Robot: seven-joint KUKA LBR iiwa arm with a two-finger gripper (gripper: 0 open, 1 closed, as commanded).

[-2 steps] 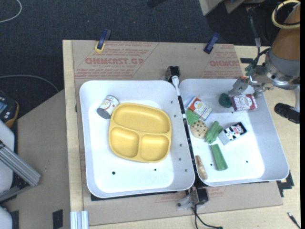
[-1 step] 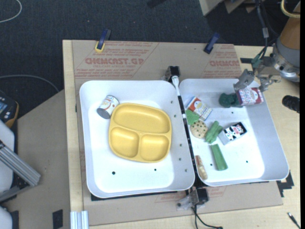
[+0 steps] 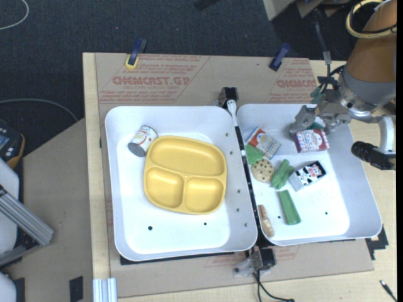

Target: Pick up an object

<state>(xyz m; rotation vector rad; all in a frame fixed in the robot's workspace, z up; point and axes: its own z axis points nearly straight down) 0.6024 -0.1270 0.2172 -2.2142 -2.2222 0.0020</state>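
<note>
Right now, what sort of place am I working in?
Probably a robotics lab, at a bin-picking bench: two white bins clamped on a cardboard-covered bench, toy food and a yellow tray inside, cables on dark carpet.

Fixed overhead camera, slanted down, both bins point(image 3: 119, 168) framed

Two clamps point(image 3: 133, 53) point(image 3: 279, 56) pin brown cardboard point(image 3: 189, 80) under the bins.
</note>
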